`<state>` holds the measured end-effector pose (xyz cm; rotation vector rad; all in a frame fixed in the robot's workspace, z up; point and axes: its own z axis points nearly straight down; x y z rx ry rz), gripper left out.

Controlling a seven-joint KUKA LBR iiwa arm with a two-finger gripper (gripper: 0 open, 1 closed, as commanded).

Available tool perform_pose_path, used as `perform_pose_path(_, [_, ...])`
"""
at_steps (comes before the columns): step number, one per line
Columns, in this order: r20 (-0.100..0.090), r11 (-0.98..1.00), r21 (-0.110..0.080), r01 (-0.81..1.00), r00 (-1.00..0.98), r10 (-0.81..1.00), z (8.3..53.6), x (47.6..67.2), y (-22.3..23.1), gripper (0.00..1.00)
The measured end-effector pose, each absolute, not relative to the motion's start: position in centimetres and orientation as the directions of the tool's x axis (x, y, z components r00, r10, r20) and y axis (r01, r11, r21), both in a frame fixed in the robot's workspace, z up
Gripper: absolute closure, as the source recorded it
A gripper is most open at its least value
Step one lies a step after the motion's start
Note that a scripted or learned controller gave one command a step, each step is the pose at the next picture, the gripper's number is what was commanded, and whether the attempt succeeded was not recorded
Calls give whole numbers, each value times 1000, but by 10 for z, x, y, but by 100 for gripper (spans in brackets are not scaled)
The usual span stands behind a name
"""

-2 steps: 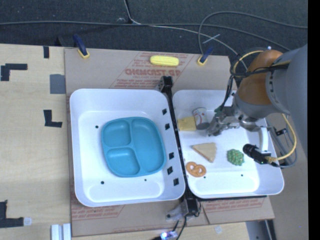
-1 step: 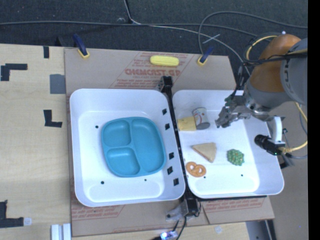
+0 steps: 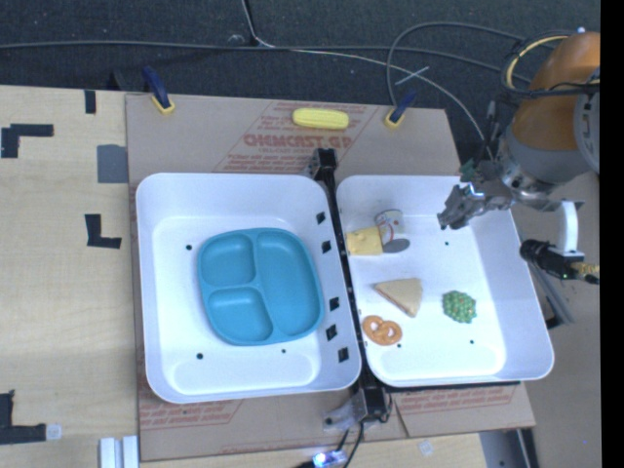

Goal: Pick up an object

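Gripper [image 3: 456,213] hovers over the right bin's [image 3: 526,359] upper right corner, nothing visibly between the fingers.

Arm [image 3: 556,115] comes in from the right, orange band up top; the fingers point down-left over bare bin floor, too small and dark to tell how wide they stand. Right bin contents: cheese block [image 3: 364,242] at the upper left, touching a small grey-and-clear piece [image 3: 391,232] (can't tell what it is), wedge [image 3: 402,294] near the middle, pretzel [image 3: 381,331] just below-left of it, green broccoli [image 3: 459,306] to the wedge's right. All sit apart from the gripper; the grey piece is closest. Left bin [image 3: 156,261] holds a blue divided tray [image 3: 260,286], flat, three compartments. A yellow banana [image 3: 320,118] lies on the cardboard [image 3: 195,135] on the worktop [image 3: 58,291] behind the bins, between two clamps [image 3: 156,91].
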<state>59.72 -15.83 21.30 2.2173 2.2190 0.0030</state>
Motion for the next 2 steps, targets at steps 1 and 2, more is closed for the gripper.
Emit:
perform_pose_path(1, [-1,1,3,1000,-1,1000,256,593,-158,100])
perform_pose_path(2, [1,4,-3,1000,-4,1000,246,571,-106,100])
